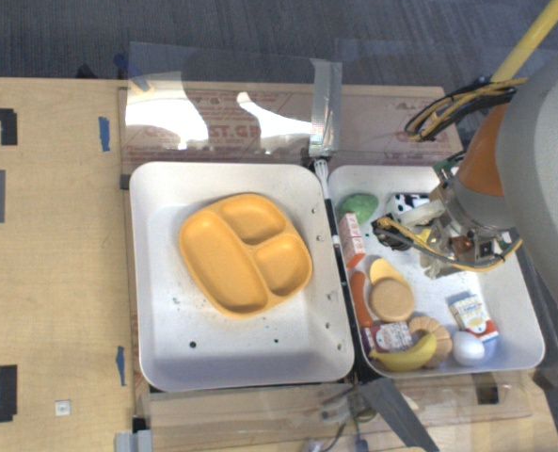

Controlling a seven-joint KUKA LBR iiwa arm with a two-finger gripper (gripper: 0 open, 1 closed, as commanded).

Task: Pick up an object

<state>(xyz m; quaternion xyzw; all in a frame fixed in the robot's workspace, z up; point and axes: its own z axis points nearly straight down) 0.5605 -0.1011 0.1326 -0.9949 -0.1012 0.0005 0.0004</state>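
Hovering over the right bin (533, 332), the gripper (448, 243) hides its state. A banana (406, 354) lies along the near wall, crowded; bare floor beside the milk carton (473, 312).

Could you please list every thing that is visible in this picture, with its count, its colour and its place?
bins: 2, white, side by side on the bench
divided plate: 1, orange-yellow, middle of the left bin
green item: 1, green, far left corner of the right bin
carton: 1, red and white, along the right bin's left wall
black-and-white item: 1, far side of the right bin
round cookie: 1, tan, middle of the right bin
banana: 1, yellow, near edge of the right bin
egg: 1, white, near right corner of the right bin
small box: 1, white, blue and red, beside the egg
gripper: 1, metal with yellow cables, over the right bin
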